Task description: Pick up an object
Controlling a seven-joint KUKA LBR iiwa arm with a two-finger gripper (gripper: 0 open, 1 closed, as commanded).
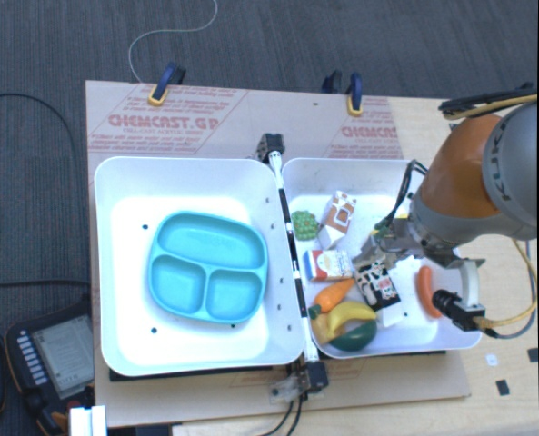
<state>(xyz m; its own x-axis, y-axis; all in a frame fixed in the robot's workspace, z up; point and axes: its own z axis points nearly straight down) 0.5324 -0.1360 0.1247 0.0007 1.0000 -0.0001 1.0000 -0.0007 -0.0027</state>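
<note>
Grey arm (pixel 487 189) hiding right bin (pixel 342 173) corner, toys partly covered

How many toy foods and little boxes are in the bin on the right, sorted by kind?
Toy vegetables and fruit: 4 (broccoli, carrot, banana, green avocado-like piece)
Small cartons or boxes: 2 ()
Red sausage-like piece: 1
Total: 7, besides anything hidden under the gripper.

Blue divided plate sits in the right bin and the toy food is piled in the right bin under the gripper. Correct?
Not quite. The camera view shows the blue divided plate in the left bin. The toy food, such as the banana, is indeed in the right bin by the gripper.
</note>
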